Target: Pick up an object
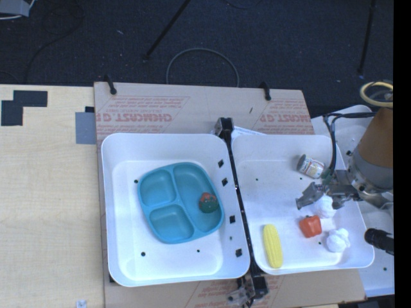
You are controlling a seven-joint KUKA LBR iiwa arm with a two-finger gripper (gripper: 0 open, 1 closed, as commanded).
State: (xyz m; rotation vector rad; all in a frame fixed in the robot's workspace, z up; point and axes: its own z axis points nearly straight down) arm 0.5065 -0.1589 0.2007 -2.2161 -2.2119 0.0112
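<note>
The arm (376, 153) is reaching in over the right bin's (282, 172) right edge, its gripper (316, 197) hanging low over a white lump (326, 206); finger state unreadable. One corn cob (273, 245) is lying near the front edge.

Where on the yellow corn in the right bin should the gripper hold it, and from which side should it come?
Probably at the middle of the corn, coming straight down from above. It lies flat and long, nearly parallel to the divider between the bins, with bare floor on both long sides, so closing across its narrow width looks easiest.
</note>
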